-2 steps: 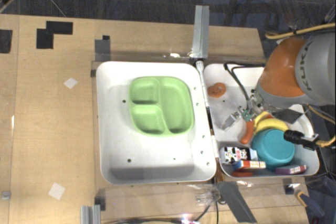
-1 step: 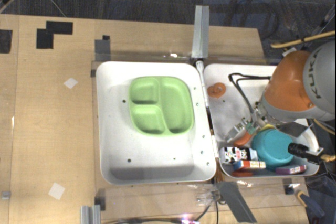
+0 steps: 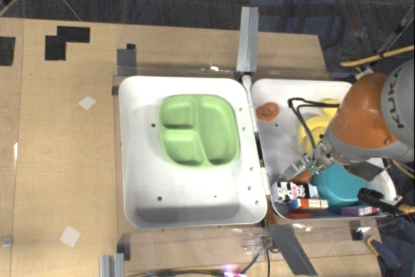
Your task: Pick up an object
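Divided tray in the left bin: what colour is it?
Light green, clearest in the camera view: the divided tray lies in the left bin.

Even, soft overhead light; slight blur.

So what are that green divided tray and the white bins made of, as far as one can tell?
The green divided tray looks like moulded plastic with a matte finish: uniform colour, soft rounded compartment walls, no sharp glare. The left white bin and right white bin seem to be thin formed plastic or coated metal, smooth and slightly glossy, with rounded corners; the look leaves that open.
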Motion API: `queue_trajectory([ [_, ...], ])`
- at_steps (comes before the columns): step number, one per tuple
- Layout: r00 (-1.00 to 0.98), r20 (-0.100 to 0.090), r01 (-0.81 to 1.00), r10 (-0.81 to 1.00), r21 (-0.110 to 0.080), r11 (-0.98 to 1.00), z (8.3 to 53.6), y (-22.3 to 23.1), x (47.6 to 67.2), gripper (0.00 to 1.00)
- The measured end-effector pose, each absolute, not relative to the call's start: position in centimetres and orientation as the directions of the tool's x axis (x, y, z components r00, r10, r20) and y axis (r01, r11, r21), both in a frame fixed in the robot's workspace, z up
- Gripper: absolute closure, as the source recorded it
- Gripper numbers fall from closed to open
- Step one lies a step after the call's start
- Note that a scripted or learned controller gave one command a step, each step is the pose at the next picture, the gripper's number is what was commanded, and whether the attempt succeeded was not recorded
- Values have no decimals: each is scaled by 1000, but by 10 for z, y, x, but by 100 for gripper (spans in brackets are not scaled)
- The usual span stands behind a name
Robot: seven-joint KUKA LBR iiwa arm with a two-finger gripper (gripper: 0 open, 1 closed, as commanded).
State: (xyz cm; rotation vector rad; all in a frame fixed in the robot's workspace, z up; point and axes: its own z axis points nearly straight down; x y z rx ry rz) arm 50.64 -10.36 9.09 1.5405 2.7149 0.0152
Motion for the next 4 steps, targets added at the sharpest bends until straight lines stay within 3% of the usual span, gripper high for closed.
queue_trajectory([
  [1,-515,-22,856,857,27,516,104,-104,510,100],
  [2,-634,-12,773,773,7,635,195,-169,530,100],
  [3,-496,0,868,868,5,496,188,-58,512,100],
  [4,-443,-4,896,896,8,443,239,-50,559,100],
])
